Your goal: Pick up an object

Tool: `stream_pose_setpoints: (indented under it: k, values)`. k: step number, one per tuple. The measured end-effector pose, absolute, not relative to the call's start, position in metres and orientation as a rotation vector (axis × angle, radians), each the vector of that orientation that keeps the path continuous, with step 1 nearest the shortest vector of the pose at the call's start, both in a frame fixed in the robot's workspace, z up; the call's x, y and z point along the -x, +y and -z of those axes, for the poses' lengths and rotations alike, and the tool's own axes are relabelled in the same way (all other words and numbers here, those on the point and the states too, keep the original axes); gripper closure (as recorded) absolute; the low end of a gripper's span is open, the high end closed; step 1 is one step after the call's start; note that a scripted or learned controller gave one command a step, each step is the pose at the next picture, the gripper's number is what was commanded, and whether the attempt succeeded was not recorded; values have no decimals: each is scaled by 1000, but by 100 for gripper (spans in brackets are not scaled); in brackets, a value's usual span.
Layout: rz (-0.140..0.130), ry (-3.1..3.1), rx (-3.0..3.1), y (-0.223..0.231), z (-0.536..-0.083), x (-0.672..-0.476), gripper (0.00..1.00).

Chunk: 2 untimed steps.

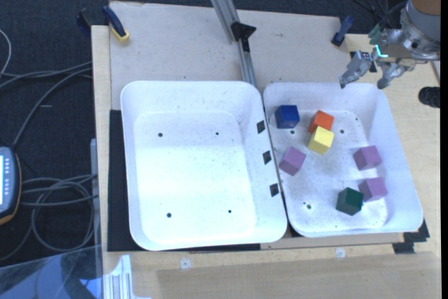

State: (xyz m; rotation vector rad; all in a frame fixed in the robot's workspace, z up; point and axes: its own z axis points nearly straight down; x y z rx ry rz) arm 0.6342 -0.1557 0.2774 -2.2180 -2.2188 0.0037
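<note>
Seven small blocks lie scattered in the right bin (392, 150), none of them lifted yet; nearest the camera sits one green block (348, 201), with a purple block (374, 188) just beside it; further up lie two more purple blocks, one by the right wall (367, 157) and one near the divide between bins (292, 160), making three purple in all; beyond them one yellow block (320, 141) touches one orange block (322, 120), with one blue block (286, 116) just to their left; the left bin (140, 150) stands alongside on the bench (175, 38); farthest back, the end effector (365, 75) hovers over the right bin's far rim, its fingers spread and pinching nothing; the work looks to be at the approach step, and the next move would call for travelling inward over a chosen block, likely the blue or orange nearest it, then descending with the fingers straddling it.
</note>
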Motion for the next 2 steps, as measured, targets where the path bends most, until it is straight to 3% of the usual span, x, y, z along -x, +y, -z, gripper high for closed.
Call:
stream_pose_setpoints:
  k: [1, 2]
  values:
    - [-1, -2223, 2219, -155, -280, -635, 0]
    - [-5, -2221, 2216, -147, -227, -641, 0]
